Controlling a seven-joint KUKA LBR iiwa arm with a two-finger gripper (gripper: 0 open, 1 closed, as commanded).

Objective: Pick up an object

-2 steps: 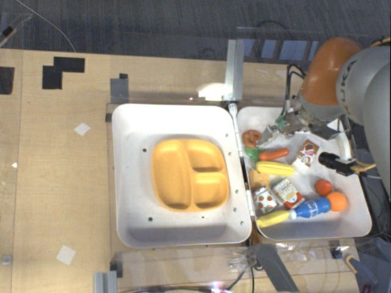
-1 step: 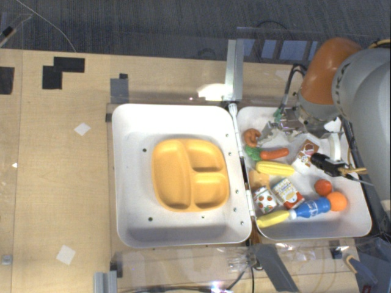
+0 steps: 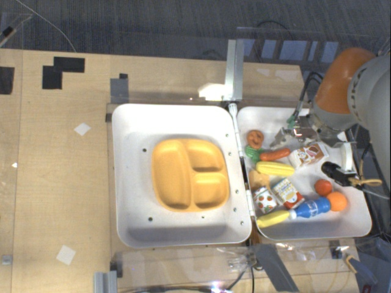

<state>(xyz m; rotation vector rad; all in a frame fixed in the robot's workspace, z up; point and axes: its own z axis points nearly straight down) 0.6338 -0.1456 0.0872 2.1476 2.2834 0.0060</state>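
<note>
The gripper [image 3: 287,136], its grip state impossible to tell, hangs at the right bin's [image 3: 360,227] upper edge; the red sausage [image 3: 274,154] lies just below-left, its long axis horizontal.

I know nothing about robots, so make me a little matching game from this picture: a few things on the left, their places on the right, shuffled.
Things:
1. yellow divided tray
2. blue bottle
3. corn cob
4. gripper

Places:
A. near front wall of the right bin
B. in the left bin
C. over the right bin's back part
D. middle of the right bin

Pairs: 1-B, 2-A, 3-D, 4-C
</note>
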